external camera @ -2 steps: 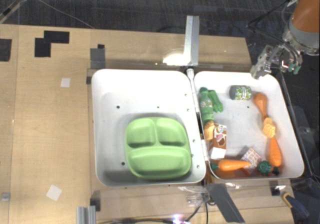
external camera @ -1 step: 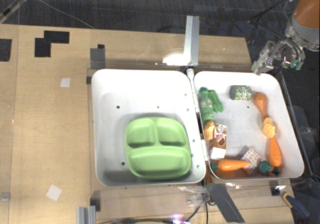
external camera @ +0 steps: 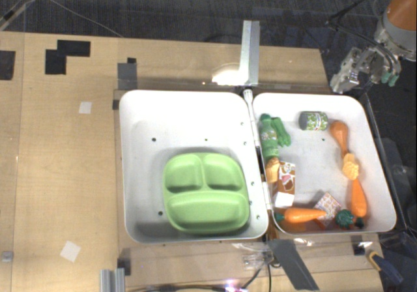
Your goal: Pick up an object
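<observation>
My gripper (external camera: 365, 77) hangs above the bench just beyond the far right corner of the right bin (external camera: 313, 160). It is open, with nothing between its fingers. The right bin holds several toy foods: a green bottle (external camera: 271, 131) by the left wall, a small green-labelled can (external camera: 313, 120) at the back, and a brown packet (external camera: 285, 177) below the bottle. An orange carrot (external camera: 305, 216) lies along the front, and a second carrot (external camera: 358, 197) lies by the right wall. The can is the object nearest the gripper.
A green divided plate (external camera: 205, 191) lies in the left bin (external camera: 150, 128). An orange piece (external camera: 339, 135) and an orange slice (external camera: 351, 167) lie near the right wall of the right bin, and a small red-and-white packet (external camera: 328, 204) lies at the front. A metal post (external camera: 250, 53) stands behind the bins.
</observation>
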`<control>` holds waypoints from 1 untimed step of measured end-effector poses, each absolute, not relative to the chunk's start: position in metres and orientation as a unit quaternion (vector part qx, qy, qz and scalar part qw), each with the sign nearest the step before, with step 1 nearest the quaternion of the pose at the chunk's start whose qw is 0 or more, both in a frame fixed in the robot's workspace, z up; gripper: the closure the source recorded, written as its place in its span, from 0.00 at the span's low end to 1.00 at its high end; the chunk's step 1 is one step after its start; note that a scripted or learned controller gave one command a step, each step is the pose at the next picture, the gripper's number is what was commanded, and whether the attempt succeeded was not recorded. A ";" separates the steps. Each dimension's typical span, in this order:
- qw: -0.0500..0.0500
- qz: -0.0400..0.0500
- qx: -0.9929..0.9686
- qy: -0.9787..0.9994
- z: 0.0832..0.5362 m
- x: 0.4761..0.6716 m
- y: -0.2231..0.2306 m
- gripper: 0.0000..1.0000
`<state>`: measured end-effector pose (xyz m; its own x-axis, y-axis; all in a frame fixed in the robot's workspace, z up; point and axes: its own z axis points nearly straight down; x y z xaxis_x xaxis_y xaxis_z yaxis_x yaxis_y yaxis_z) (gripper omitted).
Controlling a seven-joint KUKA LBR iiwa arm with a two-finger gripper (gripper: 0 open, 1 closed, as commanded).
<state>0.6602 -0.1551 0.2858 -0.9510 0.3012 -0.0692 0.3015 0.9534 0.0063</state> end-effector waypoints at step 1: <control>0.041 -0.003 0.151 0.988 0.300 0.662 -0.155 1.00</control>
